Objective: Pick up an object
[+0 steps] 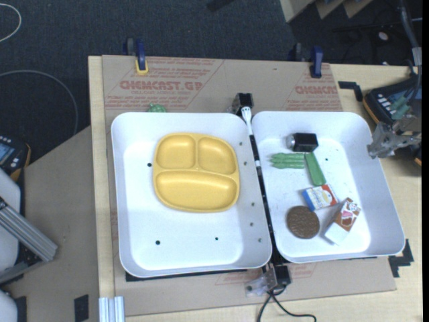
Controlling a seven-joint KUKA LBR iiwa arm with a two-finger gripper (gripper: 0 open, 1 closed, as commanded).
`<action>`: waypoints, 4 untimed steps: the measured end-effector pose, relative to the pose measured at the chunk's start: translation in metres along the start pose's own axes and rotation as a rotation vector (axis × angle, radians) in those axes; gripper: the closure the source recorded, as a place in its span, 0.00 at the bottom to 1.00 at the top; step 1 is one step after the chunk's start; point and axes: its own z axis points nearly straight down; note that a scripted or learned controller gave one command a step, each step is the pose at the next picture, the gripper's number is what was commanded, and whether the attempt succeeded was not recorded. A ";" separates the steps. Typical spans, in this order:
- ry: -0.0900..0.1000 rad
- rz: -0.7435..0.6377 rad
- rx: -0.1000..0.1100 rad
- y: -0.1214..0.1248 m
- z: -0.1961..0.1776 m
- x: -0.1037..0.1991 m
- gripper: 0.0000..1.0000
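The left bin [134,180] holds a yellow divided plate [196,172], lying flat toward the bin's far half. Taking the brown round disc [303,221] in the right bin [375,186] as landmark: a small blue, white and red box [318,196] touches its far right edge, a red and white carton [343,220] lies just to its right, a green stick [314,168] and a green leafy piece [288,160] lie beyond it, and a black block [304,141] sits farther still. The gripper [389,139] sits well right of and beyond the disc, at the bin's right rim; I cannot tell its state.
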 end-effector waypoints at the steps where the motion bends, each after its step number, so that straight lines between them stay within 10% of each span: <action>1: 0.001 0.004 0.006 -0.001 0.035 -0.070 1.00; 2: -0.004 0.000 -0.004 0.000 -0.003 -0.121 1.00; 3: 0.007 -0.009 0.012 -0.001 0.096 -0.043 1.00; 4: 0.005 -0.009 0.007 -0.001 0.115 0.045 1.00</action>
